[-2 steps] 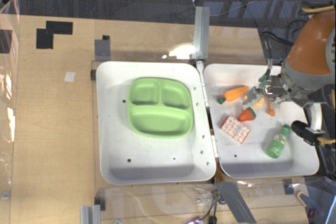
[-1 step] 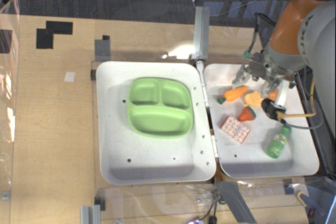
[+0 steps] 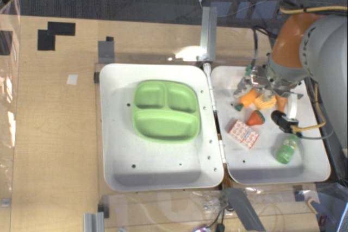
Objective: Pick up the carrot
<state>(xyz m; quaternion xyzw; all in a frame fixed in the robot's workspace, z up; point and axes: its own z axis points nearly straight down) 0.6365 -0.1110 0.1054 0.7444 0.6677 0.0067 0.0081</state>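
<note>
Camera view: nearest, toward 6 o'clock, lie the front walls of the two white bins, the left bin [image 3: 125,168] and the right bin [image 3: 255,168], side by side on the pale wooden surface [image 3: 54,127].

In the right bin, a green bottle [image 3: 286,150] lies at about 4 o'clock, tilted, close to the right wall. At 9 o'clock from it, near the bin's middle, a red-and-white checked packet [image 3: 242,135] lies flat. Just beyond the packet, at its 1 o'clock, sits a red strawberry [image 3: 255,118], very near it and perhaps touching.

In the left bin, a green divided plate [image 3: 165,110] fills the centre, with two small compartments on its far side and one long one on the near side.

Farther into the right bin, at 12 o'clock from the strawberry, lies the carrot [image 3: 248,98], orange, in the far half of that bin. At its 3 o'clock is a yellow-orange piece [image 3: 267,101], just beside it. The pincer [image 3: 255,88] is right over these, at the carrot's far edge; whether it is open or closed cannot be told, nor whether it has the carrot. The grey arm with its orange band [image 3: 288,41] rises toward 2 o'clock.

Farthest, a metal post [image 3: 209,30] stands at 12 o'clock between the bins, and black marks [image 3: 54,34] lie on the surface at 10 o'clock.
</note>
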